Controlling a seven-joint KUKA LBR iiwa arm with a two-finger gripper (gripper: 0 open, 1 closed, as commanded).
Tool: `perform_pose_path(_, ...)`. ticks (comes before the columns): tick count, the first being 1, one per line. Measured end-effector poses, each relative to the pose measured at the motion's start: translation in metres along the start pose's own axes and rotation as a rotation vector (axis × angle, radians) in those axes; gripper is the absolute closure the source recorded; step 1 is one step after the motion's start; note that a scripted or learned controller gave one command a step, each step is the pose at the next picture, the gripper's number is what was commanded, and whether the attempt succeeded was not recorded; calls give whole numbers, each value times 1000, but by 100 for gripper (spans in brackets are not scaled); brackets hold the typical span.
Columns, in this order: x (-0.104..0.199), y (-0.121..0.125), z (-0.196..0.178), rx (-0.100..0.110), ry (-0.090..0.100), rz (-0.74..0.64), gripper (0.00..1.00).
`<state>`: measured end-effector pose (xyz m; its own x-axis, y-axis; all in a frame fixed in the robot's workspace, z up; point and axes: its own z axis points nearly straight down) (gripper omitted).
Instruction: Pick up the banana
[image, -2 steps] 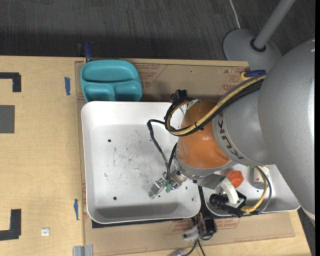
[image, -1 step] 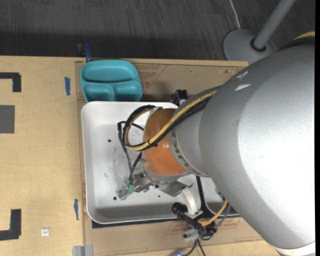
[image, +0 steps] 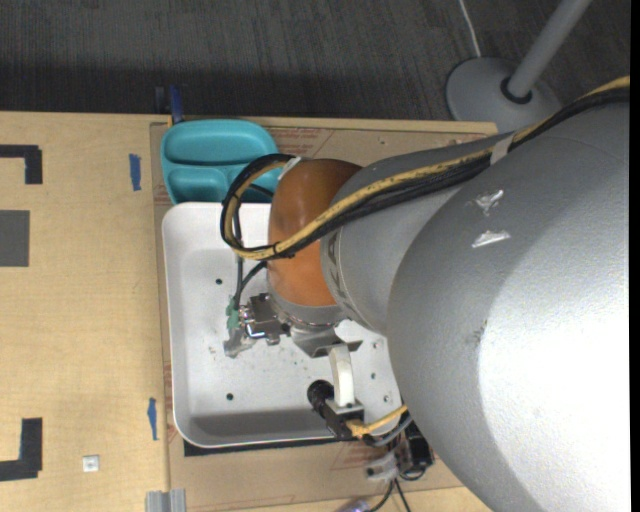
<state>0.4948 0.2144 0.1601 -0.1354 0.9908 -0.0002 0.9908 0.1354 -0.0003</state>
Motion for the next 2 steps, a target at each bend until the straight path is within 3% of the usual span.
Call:
perform_pose_path(1,7,-14,74,-1,1,-52,0)
perform_pose_path(2,9,-14,64,-3,5,-52,100)
